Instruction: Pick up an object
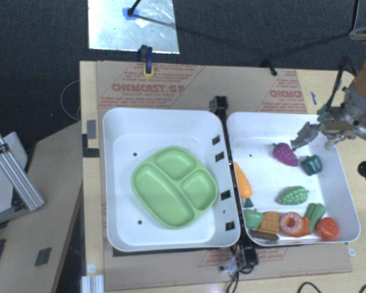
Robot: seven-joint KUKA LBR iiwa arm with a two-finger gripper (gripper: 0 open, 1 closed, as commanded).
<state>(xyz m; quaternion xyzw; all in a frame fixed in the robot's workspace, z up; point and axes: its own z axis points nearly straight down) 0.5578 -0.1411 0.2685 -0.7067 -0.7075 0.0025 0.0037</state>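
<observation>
Approach stage. The hand (312, 134) hangs over the right bin's (256, 127) far side, fingers spread, nothing between them. Purple grapes (285, 154) lie just below and left of it, a green pepper (311, 164) just below. No grasp made yet. Judgement: the next move calls for a descent centred on one piece, then closing.

High fixed camera, slanting down on bins (171, 118)
</observation>
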